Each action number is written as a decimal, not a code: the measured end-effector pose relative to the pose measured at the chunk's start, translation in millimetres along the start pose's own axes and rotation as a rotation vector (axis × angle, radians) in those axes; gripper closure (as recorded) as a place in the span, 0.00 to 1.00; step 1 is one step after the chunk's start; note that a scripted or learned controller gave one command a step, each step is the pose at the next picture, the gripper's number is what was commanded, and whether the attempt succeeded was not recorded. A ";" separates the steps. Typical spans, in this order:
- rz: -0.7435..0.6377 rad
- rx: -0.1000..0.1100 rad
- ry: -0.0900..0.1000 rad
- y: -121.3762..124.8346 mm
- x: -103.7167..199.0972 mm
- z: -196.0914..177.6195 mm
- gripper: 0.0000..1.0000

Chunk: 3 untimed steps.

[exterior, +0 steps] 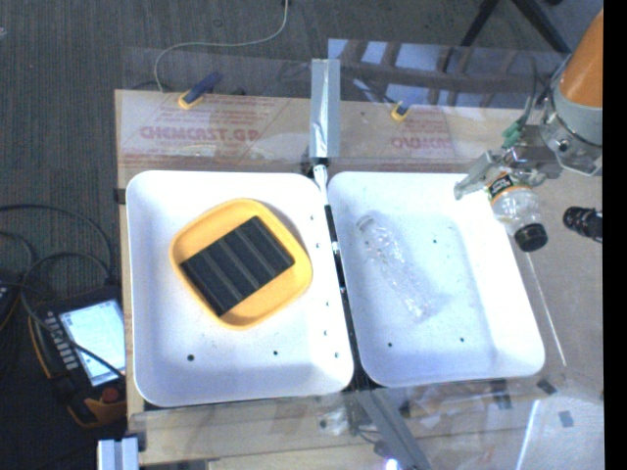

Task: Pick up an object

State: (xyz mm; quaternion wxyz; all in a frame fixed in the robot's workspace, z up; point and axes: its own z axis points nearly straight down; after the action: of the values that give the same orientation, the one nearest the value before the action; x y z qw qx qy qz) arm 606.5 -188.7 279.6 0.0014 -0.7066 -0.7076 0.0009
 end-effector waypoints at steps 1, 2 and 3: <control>0.098 0.001 0.000 53.2 111.5 97.3 0.00; 0.374 -0.002 -0.004 41.3 112.7 -4.6 0.00; 0.462 0.002 -0.002 2.4 103.4 14.6 0.00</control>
State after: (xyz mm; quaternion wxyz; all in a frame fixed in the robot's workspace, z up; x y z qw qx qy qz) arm 608.7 -85.4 265.0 0.0012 -0.8498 -0.5271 0.0024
